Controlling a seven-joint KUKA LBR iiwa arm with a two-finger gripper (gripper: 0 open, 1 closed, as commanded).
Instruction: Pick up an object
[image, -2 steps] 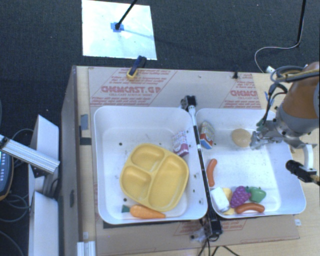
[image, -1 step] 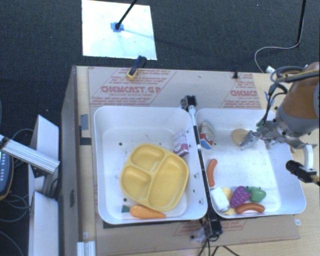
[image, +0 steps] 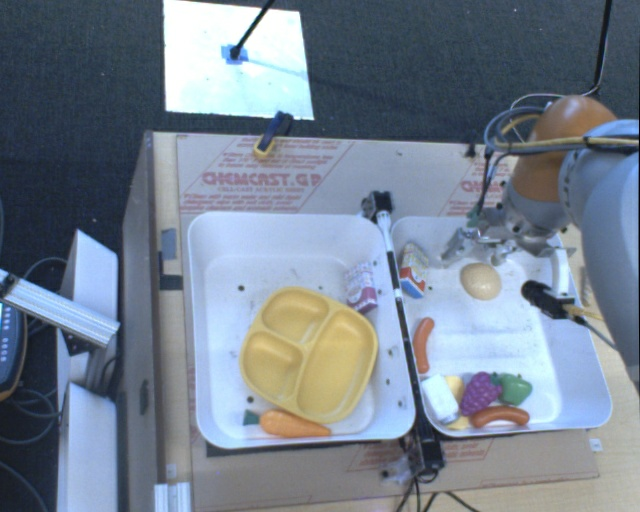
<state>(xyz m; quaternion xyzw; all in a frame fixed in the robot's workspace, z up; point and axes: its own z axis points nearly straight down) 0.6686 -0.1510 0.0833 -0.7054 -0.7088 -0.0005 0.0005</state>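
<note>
My gripper (image: 478, 252) hangs at the back of the right bin (image: 570, 360), with its fingers spread open and nothing between them. A beige egg (image: 481, 281) lies just in front of it, close below the fingertips. To the left, against the bin's wall, stands a small red and white carton (image: 413, 268). An orange sausage (image: 424, 343) lies further forward. In the front of this bin, purple grapes (image: 482, 390), a green pepper (image: 514, 387), a white piece (image: 438, 395) and a second sausage (image: 498, 416) are clustered together.
The left bin (image: 220, 300) holds a yellow divided plate (image: 308, 352), a small can (image: 361, 285) by the dividing wall and a carrot (image: 293, 425) at the front. A black part on the arm's cable (image: 548, 298) hangs over the right bin's right side.
</note>
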